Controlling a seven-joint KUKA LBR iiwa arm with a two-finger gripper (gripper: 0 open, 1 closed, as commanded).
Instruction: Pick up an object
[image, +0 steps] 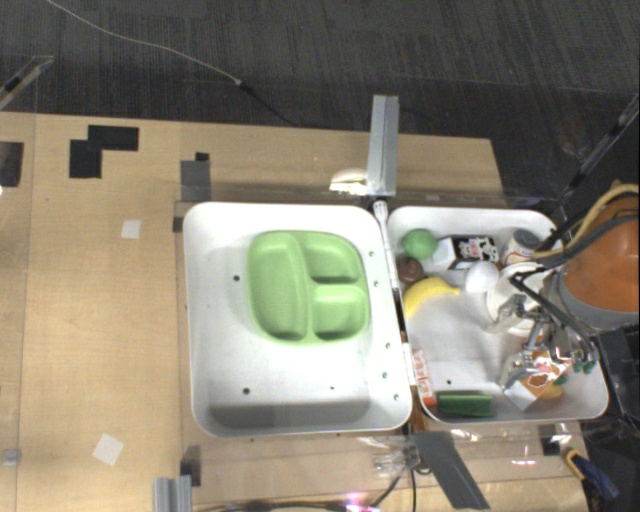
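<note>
Left bin (205, 330) holds a green tray (305, 285); right bin (590, 405) holds a green ball (418, 242), a yellow item (430, 293), a green block (464, 404), a black-and-white box (472, 247) and an orange-white carton (538, 382). Arm (605, 270) reaches in from the right, gripper (532, 352) low over the right bin's near right corner, just above the carton. Can't tell the gripper's state or whether it touches the carton.

Tabletop (90, 330): light wood, black square markings (100, 148) near far left corner. Dark grey carpeted floor (300, 50) beyond far edge; thin cable (150, 45) trails across it. Grey metal post (384, 145) at far edge.
</note>
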